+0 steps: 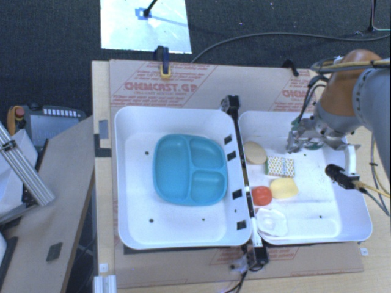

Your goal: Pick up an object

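A: What is the main risk?
B: The small checkered block (280, 166) touches the yellow rounded piece (283, 188) in the right bin (351, 218); a descent could knock either aside.
A: And the arm pose?
B: The gripper (297, 140) hangs above the bin's far side, near the block. Jaw state: cannot tell.

Hidden and cut-off items, placed by the right bin (351, 215)

Arm (360, 96): cropped by the picture's edge beside the bin. Gripper (295, 142): above the bin's far part, fingertips too small to tell. White object (272, 222): near corner, kind unclear.
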`<state>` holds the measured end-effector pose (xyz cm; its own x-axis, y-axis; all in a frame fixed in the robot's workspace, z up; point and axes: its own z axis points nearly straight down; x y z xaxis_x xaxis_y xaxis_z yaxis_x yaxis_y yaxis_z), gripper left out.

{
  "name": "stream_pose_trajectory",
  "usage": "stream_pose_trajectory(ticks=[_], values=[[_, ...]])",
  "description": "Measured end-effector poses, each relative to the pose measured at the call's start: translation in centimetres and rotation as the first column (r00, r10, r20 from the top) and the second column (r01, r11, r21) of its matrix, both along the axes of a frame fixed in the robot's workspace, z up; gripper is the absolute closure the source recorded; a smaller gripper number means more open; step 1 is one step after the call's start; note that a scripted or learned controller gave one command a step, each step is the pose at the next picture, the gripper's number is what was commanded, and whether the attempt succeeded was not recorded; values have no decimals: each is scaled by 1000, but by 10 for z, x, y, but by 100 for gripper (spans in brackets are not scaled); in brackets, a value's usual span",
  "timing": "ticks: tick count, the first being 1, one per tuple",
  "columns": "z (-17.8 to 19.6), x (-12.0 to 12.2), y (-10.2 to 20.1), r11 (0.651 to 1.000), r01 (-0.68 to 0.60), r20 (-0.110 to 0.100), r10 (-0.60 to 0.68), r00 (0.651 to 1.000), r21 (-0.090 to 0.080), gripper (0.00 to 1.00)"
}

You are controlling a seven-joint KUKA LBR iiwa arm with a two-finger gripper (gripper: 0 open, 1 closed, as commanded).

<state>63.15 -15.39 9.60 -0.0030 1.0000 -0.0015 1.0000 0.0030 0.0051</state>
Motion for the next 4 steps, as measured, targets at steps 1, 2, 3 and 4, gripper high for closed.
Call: stream_pose_trajectory(ticks=[1, 2, 3, 4], values=[[65, 3, -1, 1000, -1, 4, 1, 1000, -1, 100], [118, -6, 0, 1000, -1, 2, 1, 1000, 0, 100], [115, -5, 0, 1000, -2, -2, 2, 1000, 0, 100], [108, -14, 52, 1000, -5, -5, 5, 1000, 2, 100]])
